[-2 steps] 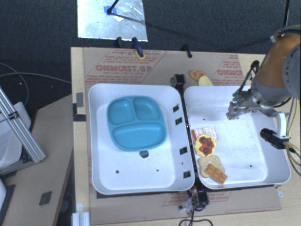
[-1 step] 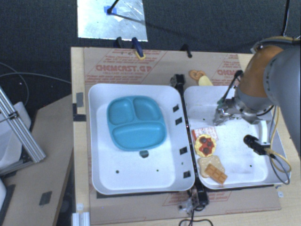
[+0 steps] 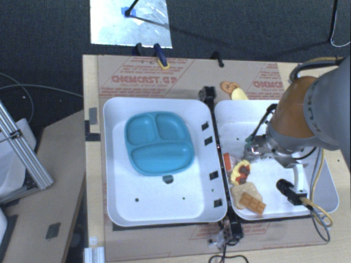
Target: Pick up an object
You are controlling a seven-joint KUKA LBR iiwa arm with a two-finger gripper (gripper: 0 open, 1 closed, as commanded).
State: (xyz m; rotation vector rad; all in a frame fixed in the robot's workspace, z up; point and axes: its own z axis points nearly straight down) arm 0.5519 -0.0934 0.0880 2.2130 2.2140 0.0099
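My gripper (image 3: 252, 149) hangs low over the middle of the right bin (image 3: 258, 114), with the grey arm and its orange band reaching in from the right. Just below and left of it lies a yellow and red toy food piece (image 3: 240, 172). A thin orange piece (image 3: 226, 160) rests against the bin's left wall. A tan waffle-like piece (image 3: 250, 198) sits near the front edge. I see nothing held in the gripper.
The left bin (image 3: 120, 201) holds a blue divided plate (image 3: 159, 142) and a small dark grey object (image 3: 168, 178) just in front of it. Behind the right bin, on the cardboard, lie a yellow piece (image 3: 239, 95) and an orange pretzel shape (image 3: 229, 86).
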